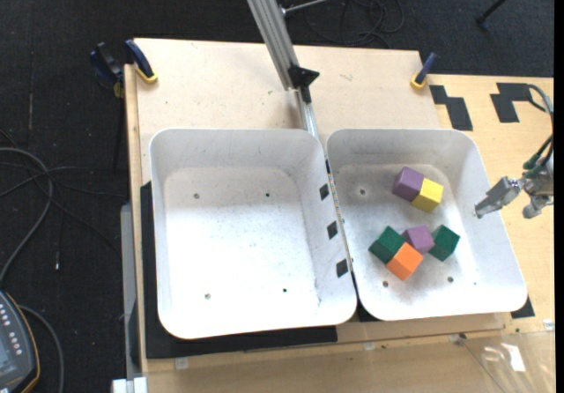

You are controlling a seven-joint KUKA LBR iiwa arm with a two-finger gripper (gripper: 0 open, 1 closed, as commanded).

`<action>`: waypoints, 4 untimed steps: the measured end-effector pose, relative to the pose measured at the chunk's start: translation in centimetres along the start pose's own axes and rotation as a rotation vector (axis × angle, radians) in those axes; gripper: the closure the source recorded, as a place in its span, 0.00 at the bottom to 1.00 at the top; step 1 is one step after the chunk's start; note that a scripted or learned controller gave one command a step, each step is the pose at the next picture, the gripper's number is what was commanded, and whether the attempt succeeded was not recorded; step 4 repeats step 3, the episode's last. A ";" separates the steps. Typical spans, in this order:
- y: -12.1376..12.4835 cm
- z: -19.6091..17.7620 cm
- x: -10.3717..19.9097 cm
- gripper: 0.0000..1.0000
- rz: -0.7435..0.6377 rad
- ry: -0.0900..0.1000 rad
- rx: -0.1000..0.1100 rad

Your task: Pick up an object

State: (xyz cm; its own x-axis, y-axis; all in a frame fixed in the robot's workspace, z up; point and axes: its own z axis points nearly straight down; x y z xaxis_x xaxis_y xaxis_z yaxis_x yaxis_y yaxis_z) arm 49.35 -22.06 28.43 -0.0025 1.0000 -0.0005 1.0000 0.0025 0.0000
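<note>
Several small blocks lie in the right bin [467, 153]. A purple block [408, 182] touches a yellow block [429, 195] near the bin's middle. Closer to the front sits a tight cluster: a green block [385, 244], an orange block [405, 261], a smaller purple block [419, 237] and a dark green block [444, 242]. My gripper [506, 206] hangs at the bin's right rim, to the right of all the blocks and apart from them. It is open with nothing between its fingers.
The left bin [167, 153] stands beside the right one, the two rims meeting in the middle. A slanted metal pole [269, 17] rises from behind the bins. Clamps [141, 61] sit at the bench's back corners.
</note>
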 end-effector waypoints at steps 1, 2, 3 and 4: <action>3.8 9.4 -0.3 0.00 -0.002 0.002 0.006; 3.9 7.9 -0.4 1.00 -0.001 -0.001 -0.003; 3.9 7.9 -0.4 0.00 0.000 -0.001 -0.003; 3.9 7.9 -0.4 0.00 0.000 -0.001 -0.003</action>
